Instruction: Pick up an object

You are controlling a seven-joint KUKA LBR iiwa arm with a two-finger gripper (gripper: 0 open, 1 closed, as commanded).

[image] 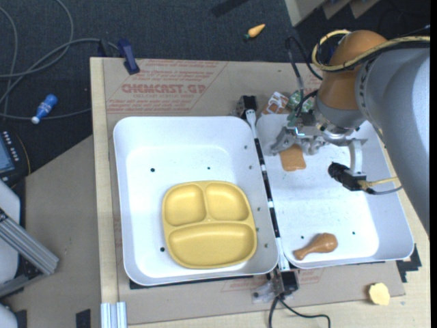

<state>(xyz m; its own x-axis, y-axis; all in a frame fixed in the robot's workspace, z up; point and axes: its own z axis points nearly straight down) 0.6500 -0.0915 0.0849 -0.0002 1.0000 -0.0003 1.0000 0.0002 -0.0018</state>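
Note:
My gripper [298,144] hangs low over the back left part of the right bin [382,241], below the orange band of the arm. A flat brown toast-like piece [293,160] lies on the bin floor right under it, on the near side, partly covered by the gripper. I cannot tell whether they touch. A brown drumstick [315,245] lies near the front edge of the same bin. A yellow divided plate [207,223] rests in the left bin [136,149].
A small colourful item [276,103] sits at the right bin's back rim. A yellow chunk [377,293] lies on the bench at the front right. A black cable plug [345,175] hangs beside the gripper. On the floor are an orange bit [256,30] and a blue bottle [44,107].

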